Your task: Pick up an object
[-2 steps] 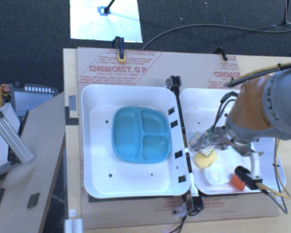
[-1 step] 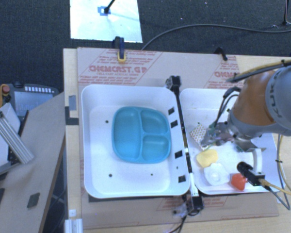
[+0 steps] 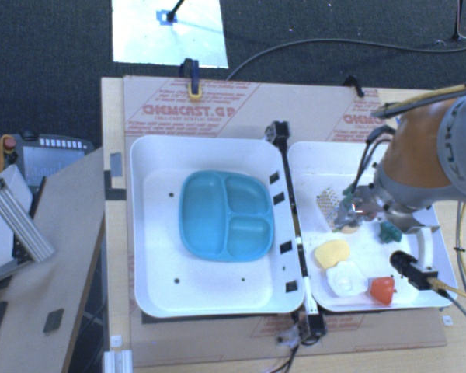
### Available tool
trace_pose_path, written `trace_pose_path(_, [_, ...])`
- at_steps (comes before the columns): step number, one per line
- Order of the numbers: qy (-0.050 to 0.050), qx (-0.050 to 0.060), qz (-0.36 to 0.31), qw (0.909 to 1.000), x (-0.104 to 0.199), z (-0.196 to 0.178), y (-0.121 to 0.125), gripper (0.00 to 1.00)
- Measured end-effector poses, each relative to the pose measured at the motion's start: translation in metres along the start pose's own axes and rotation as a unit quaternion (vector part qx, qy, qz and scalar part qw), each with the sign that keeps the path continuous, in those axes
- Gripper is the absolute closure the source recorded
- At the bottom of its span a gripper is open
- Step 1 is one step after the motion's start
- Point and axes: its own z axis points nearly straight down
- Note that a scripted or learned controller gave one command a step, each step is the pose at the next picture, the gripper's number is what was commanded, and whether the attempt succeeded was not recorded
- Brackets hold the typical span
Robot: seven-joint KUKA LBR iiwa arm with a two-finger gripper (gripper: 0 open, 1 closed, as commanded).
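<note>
The grey claw (image 3: 349, 212) is hovering low in the right white bin (image 3: 314, 158), next to a small speckled grey piece (image 3: 326, 201). The yellow rounded lump (image 3: 332, 252), white lump (image 3: 343, 278) and red chunk (image 3: 381, 289) are sitting nearer the front. It's risking knocking stuff sideways since everything's crowded. Can't tell its state.

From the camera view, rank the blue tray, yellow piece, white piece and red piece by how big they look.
1. Blue tray, by far the largest.
2. Yellow piece and white piece look about alike; I would not rank them apart.
3. Red piece, the smallest.
All lie at similar depth in the bins, so nearness hardly skews this.
</note>
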Motion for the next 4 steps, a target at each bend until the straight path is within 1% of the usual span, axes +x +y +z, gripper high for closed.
trace_pose_path(1, [0.000,-0.001,0.001,1.0000,-0.006,-0.048,-0.004,1.00])
trace_pose_path(2, [0.000,-0.001,0.000,1.0000,-0.009,-0.104,-0.012,1.00])
trace_pose_path(3, [0.001,0.001,-0.002,1.0000,0.041,-0.107,-0.002,1.00])
trace_pose_path(4, [0.001,0.001,-0.002,1.0000,0.089,-0.106,0.005,1.00])
